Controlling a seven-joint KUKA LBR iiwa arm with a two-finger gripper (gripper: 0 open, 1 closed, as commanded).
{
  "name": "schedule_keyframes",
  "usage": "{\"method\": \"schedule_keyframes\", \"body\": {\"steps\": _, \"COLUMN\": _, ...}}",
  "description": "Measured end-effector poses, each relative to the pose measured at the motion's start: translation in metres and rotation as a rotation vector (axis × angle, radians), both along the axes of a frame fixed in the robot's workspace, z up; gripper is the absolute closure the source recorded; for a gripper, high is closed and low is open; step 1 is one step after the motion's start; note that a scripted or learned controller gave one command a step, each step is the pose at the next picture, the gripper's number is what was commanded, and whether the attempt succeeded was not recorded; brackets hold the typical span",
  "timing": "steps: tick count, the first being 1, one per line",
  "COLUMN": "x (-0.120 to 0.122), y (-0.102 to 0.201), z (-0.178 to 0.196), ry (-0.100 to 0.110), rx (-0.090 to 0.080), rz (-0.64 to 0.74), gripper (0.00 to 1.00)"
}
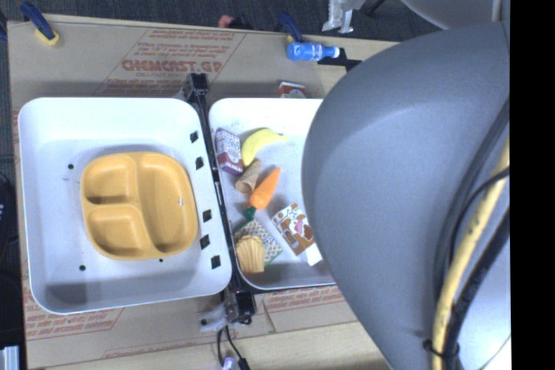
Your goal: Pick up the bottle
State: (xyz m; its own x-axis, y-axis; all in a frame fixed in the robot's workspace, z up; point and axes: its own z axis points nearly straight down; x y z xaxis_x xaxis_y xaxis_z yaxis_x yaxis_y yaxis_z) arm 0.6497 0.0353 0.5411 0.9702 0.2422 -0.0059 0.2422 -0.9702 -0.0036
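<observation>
grey arm (pixel 408 186) huge in the shot, coming in from the right and covering most of the right bin (pixel 260 105). can't tell how the jaws stand, whole working end hidden under that big grey body.

blue bottle (pixel 308 52) lying on its side on the brown cardboard (pixel 173 56), just past the far rim of the right bin, outside both bins. pale end pointing right, touching nothing else as far as visible. blue clamp (pixel 289 25) just beyond it on the far edge of the board, another blue clamp (pixel 39 22) way over at the far left corner.

left bin (pixel 26 186) holding a yellow divided plate (pixel 139 205), flat, roughly in the middle.

visible strip of the right bin pretty cluttered: banana (pixel 260 141) toward the far side, purple packet (pixel 228 150) just left of it against the wall, orange carrot (pixel 265 186) tilted below the banana with a tan cone-ish thing (pixel 247 179) right beside it. printed packet (pixel 295 230) nearer, half tucked under the arm. ridged yellowish piece (pixel 251 253) at the near left corner, hard to say what exactly.
</observation>
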Motion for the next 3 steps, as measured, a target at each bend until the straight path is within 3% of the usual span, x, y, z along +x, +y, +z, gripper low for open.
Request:
{"method": "schedule_keyframes", "body": {"steps": 1, "x": -0.003, "y": 0.056, "z": 0.0, "ry": -0.003, "rx": -0.003, "rz": -0.007, "gripper": 0.0}}
{"method": "schedule_keyframes", "body": {"steps": 2, "x": -0.003, "y": 0.056, "z": 0.01, "ry": -0.002, "rx": -0.004, "rz": -0.004, "gripper": 1.0}}
{"method": "schedule_keyframes", "body": {"steps": 3, "x": -0.068, "y": 0.042, "z": -0.131, "ry": 0.0, "rx": 0.0, "rz": 0.056, "gripper": 1.0}}
